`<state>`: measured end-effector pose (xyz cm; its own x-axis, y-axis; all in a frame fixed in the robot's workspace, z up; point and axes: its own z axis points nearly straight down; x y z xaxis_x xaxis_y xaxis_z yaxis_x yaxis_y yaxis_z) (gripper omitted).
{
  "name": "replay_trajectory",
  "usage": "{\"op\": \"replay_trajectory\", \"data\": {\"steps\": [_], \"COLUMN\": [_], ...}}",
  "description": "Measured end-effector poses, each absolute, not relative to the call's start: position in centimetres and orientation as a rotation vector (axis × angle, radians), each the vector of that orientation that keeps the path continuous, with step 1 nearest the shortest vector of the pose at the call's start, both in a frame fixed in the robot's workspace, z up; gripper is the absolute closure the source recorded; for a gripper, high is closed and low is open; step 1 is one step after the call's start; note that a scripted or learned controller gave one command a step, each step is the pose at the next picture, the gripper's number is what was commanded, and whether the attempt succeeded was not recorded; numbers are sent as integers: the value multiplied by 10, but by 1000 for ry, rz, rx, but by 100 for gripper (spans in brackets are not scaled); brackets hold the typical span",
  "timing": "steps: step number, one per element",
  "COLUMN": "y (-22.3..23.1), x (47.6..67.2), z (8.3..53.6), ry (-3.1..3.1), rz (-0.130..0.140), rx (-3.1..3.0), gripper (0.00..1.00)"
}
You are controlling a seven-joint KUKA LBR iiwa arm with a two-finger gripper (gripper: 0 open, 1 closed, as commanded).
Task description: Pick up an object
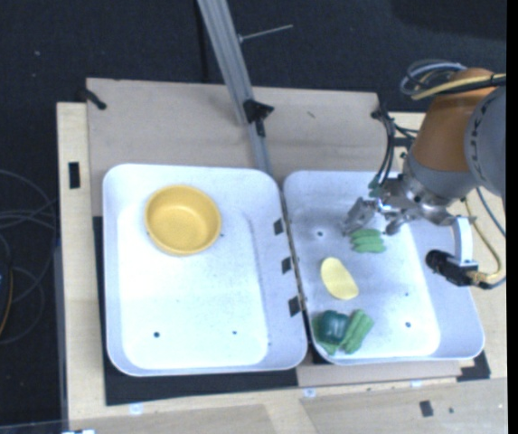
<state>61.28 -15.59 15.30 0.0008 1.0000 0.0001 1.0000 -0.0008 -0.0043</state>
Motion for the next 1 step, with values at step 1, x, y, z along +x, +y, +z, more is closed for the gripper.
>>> {"op": "replay_trajectory", "data": {"steps": [1], "y": [-157], "x": [612], "z": [102], "ry": [-2219], "rz": [2], "rx": [-2223], "gripper": [0]}}
